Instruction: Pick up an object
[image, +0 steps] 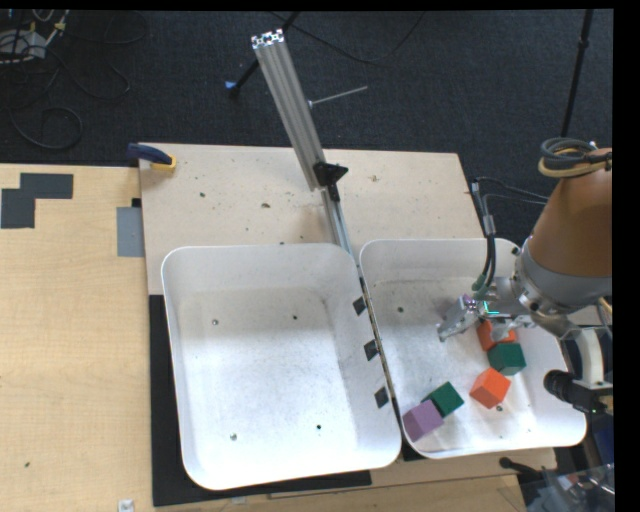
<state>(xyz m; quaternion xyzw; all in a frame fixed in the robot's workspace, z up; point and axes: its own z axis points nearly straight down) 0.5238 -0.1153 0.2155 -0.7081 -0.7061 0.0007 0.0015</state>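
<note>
Camera view showed the gripper (470, 318) low inside the right bin (420, 275), at the end of the grey arm (572, 230) that reached in from the right with its orange band above the wrist. Whether the gripper was open, closed or holding anything could not be told; its metal parts were small and blurred, with a faint green-blue glint among them. Nothing could be seen held in it.

Just to the right of the gripper, an orange-red block (489, 332) lay partly hidden under the wrist, too covered to tell whether it touched the tool. Directly below that block, and touching or nearly touching it, sat a dark green block (507, 358). Further below and a little right of the gripper lay an orange cube (490, 387). Below the gripper and slightly to its left, near the bin's front rim, a second green cube (446, 398) sat against a purple cube (423, 419), the purple one on the lower left.

Left of the gripper, past the divider where the two rims met, stood the left bin (190, 300), its white floor speckled with dark spots. Both bins rested on a pale wooden worktop (400, 190). Up and to the left of the gripper, a slanted metal rail (290, 95) with a checkered tip rose from a black clamp (327, 176) behind the bins. Far to the upper left, at the worktop's corner, lay a blue and yellow clamp (151, 155).
</note>
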